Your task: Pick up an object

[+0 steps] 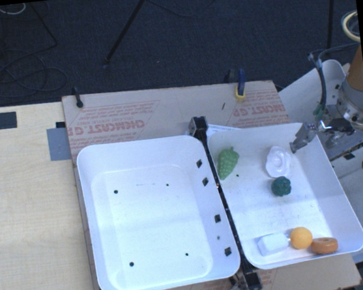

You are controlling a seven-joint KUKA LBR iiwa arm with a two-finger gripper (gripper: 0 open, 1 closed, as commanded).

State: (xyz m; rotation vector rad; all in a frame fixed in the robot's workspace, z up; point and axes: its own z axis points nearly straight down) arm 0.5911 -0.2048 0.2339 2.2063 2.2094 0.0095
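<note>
Hovering at the right bin's [348, 219] two-o'clock rim, the gripper [302, 138] carries nothing visible; finger spread unclear, objects lying loose for picking.

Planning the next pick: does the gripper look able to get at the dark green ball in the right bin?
Probably yes. The gripper sits over the right bin's far right rim, and the dark green ball lies apart from the white object beside it, nothing covering it.

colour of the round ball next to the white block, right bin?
Orange. The ball shows clearly in the camera view, near the right bin's front edge.
</note>
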